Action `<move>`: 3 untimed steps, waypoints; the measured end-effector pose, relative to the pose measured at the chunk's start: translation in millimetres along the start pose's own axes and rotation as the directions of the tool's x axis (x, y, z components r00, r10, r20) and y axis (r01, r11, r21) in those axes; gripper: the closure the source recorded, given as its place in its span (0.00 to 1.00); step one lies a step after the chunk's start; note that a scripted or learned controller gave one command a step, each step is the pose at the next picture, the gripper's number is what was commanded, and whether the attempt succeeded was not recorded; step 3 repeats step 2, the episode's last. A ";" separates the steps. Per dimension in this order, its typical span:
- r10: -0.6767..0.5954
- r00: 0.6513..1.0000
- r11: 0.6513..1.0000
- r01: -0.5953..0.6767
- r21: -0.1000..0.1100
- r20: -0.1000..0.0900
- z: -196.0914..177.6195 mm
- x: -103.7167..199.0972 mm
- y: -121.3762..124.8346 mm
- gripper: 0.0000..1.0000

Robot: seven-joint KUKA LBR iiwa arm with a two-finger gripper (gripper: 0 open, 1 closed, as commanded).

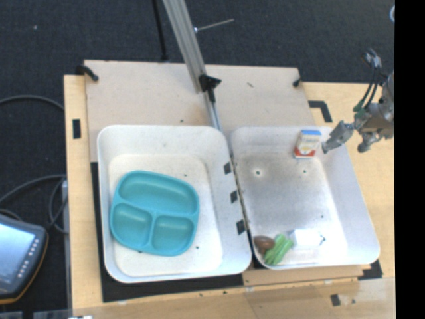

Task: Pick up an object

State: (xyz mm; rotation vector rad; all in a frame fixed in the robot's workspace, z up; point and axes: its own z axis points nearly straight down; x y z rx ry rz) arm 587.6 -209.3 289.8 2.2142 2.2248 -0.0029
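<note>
Four small things sit in the right bin point(345, 198): a red-and-white carton point(307, 143) near its far edge, and a brown lump point(263, 243), a green piece point(281, 249) and a white piece point(307, 238) bunched at the near edge. I'd go for the carton; it looks light, stiff and boxy, so I'd pinch its flat sides. My gripper point(352, 137) hangs just beside it, fingers apart, holding nothing.

Small white carton point(307, 143) with blue top and red base, upright near right bin's point(345, 178) far edge.
</note>
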 end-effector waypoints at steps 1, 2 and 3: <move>-0.005 1.000 1.000 0.005 -0.003 0.002 -11.5 -0.9 0.7 1.00; 0.010 1.000 1.000 -0.010 0.002 -0.001 0.7 -15.6 -84.0 1.00; 0.010 1.000 1.000 -0.010 0.002 -0.001 0.7 -15.6 -84.0 1.00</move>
